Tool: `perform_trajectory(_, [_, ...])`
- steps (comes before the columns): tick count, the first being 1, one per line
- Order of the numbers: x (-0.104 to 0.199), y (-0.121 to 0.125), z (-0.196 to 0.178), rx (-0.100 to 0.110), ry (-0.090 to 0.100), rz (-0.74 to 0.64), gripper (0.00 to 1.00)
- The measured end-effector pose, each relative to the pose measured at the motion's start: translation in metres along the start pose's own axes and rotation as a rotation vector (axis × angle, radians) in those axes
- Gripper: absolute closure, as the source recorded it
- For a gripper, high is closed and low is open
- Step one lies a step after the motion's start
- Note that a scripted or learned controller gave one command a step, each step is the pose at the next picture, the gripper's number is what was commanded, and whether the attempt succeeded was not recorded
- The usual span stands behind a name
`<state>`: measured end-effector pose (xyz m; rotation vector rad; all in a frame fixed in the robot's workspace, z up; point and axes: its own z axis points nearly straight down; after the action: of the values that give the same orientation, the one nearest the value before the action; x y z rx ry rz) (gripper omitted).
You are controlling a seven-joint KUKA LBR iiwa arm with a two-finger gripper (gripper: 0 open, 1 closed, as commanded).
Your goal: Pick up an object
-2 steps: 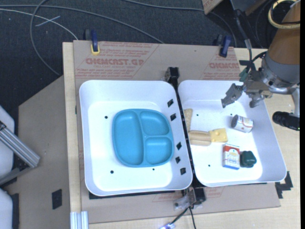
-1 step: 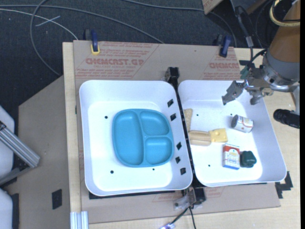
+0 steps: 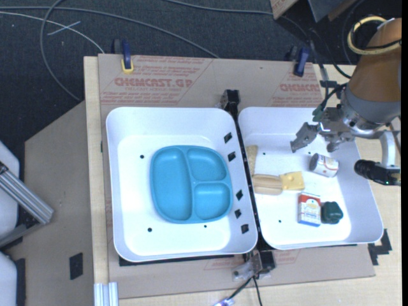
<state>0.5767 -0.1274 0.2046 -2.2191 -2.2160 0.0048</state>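
Observation:
In the right bin [image 3: 357, 234] lie several small objects: a white and red cup on its side [image 3: 325, 165], a yellow block [image 3: 293, 180], a tan bread-like piece [image 3: 267, 184], a small tan piece [image 3: 252, 153], a red and white box [image 3: 310, 210] and a dark green object [image 3: 332, 212]. My gripper [image 3: 318, 141] hangs over the back of this bin, just behind and left of the cup. Its fingers are spread open and nothing sits between them.
The left bin [image 3: 121, 139] holds a blue divided plate [image 3: 191, 183]. A black divider with clips [image 3: 236, 164] runs between the two bins. The grey arm with its orange band [image 3: 376, 62] comes in from the upper right. Blue clamps [image 3: 127, 59] hold the board's far edge.

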Motion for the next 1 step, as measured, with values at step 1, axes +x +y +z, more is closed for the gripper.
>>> perform_trajectory(1, [0.0052,-0.0066,0.0607,0.002,0.001,-0.001,0.00])
